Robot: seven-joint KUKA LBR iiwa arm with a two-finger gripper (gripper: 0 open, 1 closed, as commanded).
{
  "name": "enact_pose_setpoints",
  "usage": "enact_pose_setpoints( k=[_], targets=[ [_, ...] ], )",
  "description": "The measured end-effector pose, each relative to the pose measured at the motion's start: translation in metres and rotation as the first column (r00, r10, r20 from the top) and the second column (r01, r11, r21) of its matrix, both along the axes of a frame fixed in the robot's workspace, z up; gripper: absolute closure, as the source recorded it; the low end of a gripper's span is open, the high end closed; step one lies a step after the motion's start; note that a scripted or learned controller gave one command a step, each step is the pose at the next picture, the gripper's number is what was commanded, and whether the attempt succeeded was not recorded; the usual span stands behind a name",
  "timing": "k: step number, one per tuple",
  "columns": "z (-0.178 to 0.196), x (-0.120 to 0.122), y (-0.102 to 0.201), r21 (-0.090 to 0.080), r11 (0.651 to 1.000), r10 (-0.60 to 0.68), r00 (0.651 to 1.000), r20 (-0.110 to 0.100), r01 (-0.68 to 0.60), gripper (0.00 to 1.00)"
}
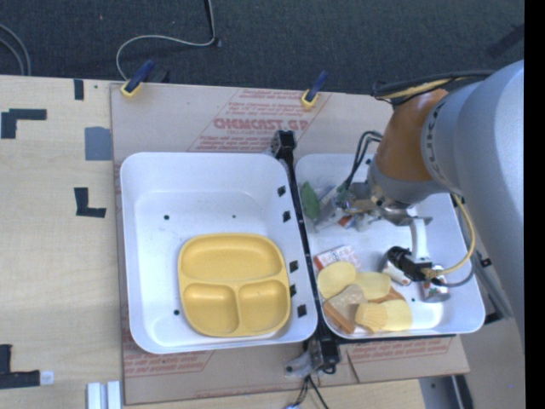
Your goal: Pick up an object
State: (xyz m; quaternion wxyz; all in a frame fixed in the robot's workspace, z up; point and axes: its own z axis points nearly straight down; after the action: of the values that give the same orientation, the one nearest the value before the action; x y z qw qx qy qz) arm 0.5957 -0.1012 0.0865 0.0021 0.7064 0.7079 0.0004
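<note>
Camera view: arm (443, 143) bent over right bin (460, 313), gripper (353, 211) low.

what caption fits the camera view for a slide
KUKA arm reaching into the right bin above toy food; yellow divided tray in the left bin.

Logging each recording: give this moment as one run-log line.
arm: over right bin | tool: low near green item, fingers unclear | yellow tray: left bin | pick: not confirmed

A brown cardboard sheet (247, 122) under both bins is clamped by two yellow-and-blue clips (136, 81).
</note>
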Motion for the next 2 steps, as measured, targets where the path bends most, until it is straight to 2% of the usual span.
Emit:
enact_pose_setpoints(
  k=[1, 2],
  targets=[
    [-0.001, 0.043, -0.007, 0.003, 1.0, 0.001, 1.0, -0.007, -0.001, 0.0],
    [-0.001, 0.071, -0.004, 0.0, 1.0, 0.003, 1.0, -0.022, -0.003, 0.0]
  ],
)
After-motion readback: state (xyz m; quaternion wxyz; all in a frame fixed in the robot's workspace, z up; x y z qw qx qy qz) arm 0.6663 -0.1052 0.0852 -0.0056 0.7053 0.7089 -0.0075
